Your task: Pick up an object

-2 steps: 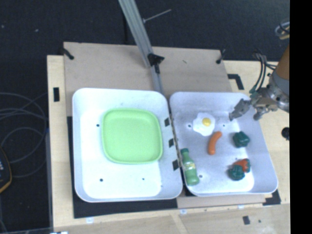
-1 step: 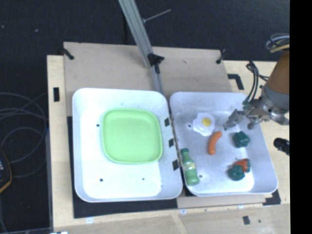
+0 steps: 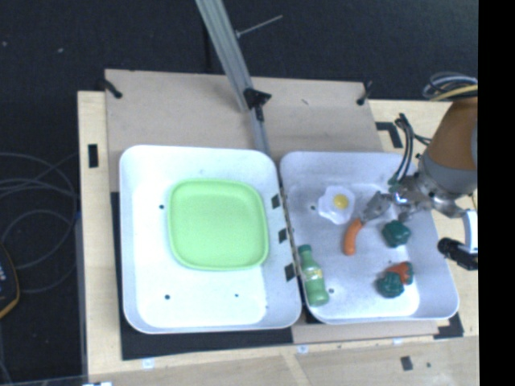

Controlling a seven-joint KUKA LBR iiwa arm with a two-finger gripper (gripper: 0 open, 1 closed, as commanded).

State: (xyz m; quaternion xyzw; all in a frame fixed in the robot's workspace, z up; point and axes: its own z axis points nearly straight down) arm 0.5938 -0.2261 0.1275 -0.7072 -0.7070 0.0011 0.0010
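The right bin (image 3: 430, 292) holds several toy foods. A fried egg (image 3: 336, 203) lies near its middle back, with an orange sausage-like piece (image 3: 351, 237) just in front of it. A green bottle (image 3: 312, 276) lies along the left wall. A dark green piece (image 3: 395, 233) sits toward the right, and a red and green piece (image 3: 393, 281) lies near the front right. My gripper (image 3: 389, 207) hangs over the bin's right back part, between the egg and the dark green piece. Its fingers (image 3: 373, 208) stand open with nothing between them.
The left bin (image 3: 145, 296) bears a light green square plate (image 3: 218, 223). A grey metal pole (image 3: 229, 47) slants from the top down to the back edge between the bins. The arm's orange band (image 3: 455, 139) is at the right edge.
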